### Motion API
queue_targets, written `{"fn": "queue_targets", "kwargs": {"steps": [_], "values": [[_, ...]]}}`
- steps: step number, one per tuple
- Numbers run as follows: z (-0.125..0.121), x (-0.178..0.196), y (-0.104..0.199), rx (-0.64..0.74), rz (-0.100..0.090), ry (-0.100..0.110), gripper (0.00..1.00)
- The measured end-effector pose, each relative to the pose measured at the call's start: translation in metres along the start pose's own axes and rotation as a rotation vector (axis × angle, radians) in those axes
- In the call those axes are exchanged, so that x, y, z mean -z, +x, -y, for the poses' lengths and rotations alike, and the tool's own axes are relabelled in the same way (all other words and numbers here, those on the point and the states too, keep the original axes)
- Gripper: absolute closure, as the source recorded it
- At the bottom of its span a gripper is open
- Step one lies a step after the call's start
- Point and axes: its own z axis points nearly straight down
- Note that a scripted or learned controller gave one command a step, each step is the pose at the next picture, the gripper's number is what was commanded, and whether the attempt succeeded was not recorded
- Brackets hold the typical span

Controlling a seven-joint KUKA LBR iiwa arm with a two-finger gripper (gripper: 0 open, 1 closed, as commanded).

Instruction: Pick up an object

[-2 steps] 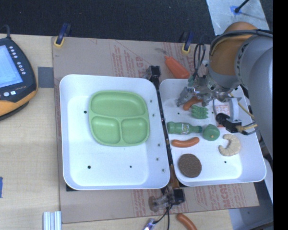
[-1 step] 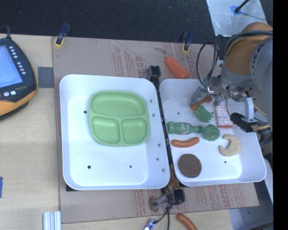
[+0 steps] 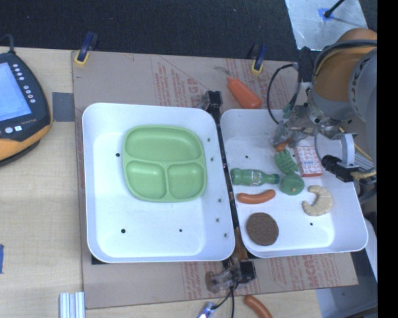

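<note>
I read the gripper as low over the far part of the right bin; I cannot tell its opening, and nothing is visibly held. Directly beneath and just beside it sit the green block and the small carton, packed close, so I judge a descent risks pinching both or nudging one aside. Slightly further out lie the green ball, the green bottle and the sausage; any is a candidate. The croissant and brown disc stand apart with open floor around them. The bin's far wall stands close behind the gripper
</note>
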Motion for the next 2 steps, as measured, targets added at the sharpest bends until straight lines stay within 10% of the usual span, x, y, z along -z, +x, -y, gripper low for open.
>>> {"fn": "queue_targets", "kwargs": {"steps": [1,2], "values": [[0.0618,0.0625,0.0705,0.001,0.003,-0.009,1.00],[0.0624,0.0618,0.0700,0.000,0.003,-0.008,0.00]]}}
